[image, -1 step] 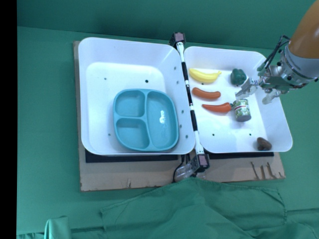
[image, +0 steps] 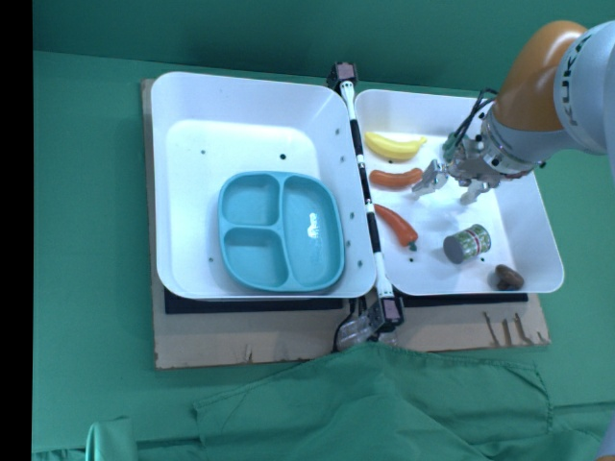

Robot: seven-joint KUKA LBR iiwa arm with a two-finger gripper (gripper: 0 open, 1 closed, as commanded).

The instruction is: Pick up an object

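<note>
**A:** Eyes on the right bin point(image: 548, 248), where the pickings are. A yellow banana point(image: 395, 145) lies near the far left corner, and just in front of it a red sausage point(image: 395, 177). Nearer the camera, by the left wall, there's a red chili pepper point(image: 396, 225) with a green stem, lying at a slant. Then a small can point(image: 467, 243), tipped on its side, and a brown lump point(image: 508, 278) in the near right corner, too small to name.

**B:** And the gripper point(image: 452, 187) hangs over the middle of that bin, just right of the sausage and above the can in the frame. The two fingers are spread apart, and there's nothing between them. One fingertip point(image: 429, 180) is close to the sausage's right end, though whether it touches can't be told from up here.

**A:** Look at the arm point(image: 553, 84): it comes in from the right, with the orange band high over the bin's far right corner, and the wrist angles down and leftward into the bin. Dark cables loop along the wrist.

**B:** Over in the left bin point(image: 192, 104), there's a teal divided plate point(image: 281, 230) with three compartments, sitting toward the near right part of the bin floor. A bright glare spot marks its largest section.

**A:** Both bins rest on a brown cardboard sheet point(image: 168, 344), with a black-and-white rod point(image: 362, 166) running along the seam between them. Green cloth point(image: 96, 209) covers the bench, bunched in folds at the front.
</note>
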